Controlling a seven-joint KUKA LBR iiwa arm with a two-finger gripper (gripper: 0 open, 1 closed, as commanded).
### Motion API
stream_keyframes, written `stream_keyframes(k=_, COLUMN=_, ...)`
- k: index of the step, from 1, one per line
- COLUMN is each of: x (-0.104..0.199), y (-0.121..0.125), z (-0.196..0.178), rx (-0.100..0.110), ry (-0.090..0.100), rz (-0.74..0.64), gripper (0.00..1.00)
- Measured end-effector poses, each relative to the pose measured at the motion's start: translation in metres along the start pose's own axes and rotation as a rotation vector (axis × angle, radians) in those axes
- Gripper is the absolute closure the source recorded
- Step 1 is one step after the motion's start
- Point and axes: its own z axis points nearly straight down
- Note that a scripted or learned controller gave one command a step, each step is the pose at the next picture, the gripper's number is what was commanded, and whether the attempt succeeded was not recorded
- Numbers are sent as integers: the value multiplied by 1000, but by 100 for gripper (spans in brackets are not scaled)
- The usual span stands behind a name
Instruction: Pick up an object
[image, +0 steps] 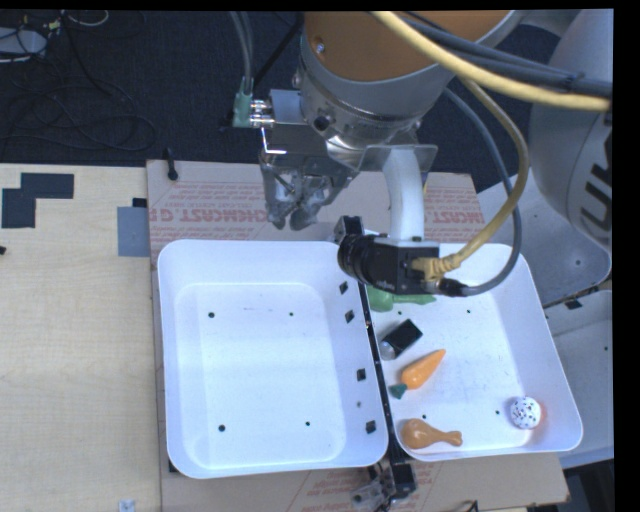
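**Arm** (372, 60): you see it reach in from the right. Its broad grey body and orange band stand over the far edge of the surface (70, 340), with the wrist turned downward.

**Hand** (296, 208): it hangs over the cardboard sheet (205, 215), just beyond the far rim of the left bin (260, 360) and near that bin's far right corner. It is well apart from every loose thing. You cannot tell whether it is spread or pressed together.

**Right bin** (480, 320), contents listed from its far edge to its near edge:
- Green thing (392, 298): close to the left wall and partly hidden, so you cannot tell its shape.
- Black block (404, 334): tilted and near the left wall.
- Small grey thing (387, 349): touching the block's near left side and too small to name.
- Toy carrot (424, 367): just nearer than the block and lying aslant. Its green top points toward the left wall.
- Tan gourd-shaped toy (430, 433): lying along the near rim at the near left corner.
- White ball with dark dots (524, 411): at the near right corner, well apart from the rest.
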Motion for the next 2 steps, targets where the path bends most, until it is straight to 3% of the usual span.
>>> stream_keyframes(k=1, x=0, y=58, z=1, rx=-3, ry=0, rz=5, gripper=100)
stream_keyframes(k=2, x=0, y=-2, z=0, rx=1, ry=-1, rz=0, gripper=100)
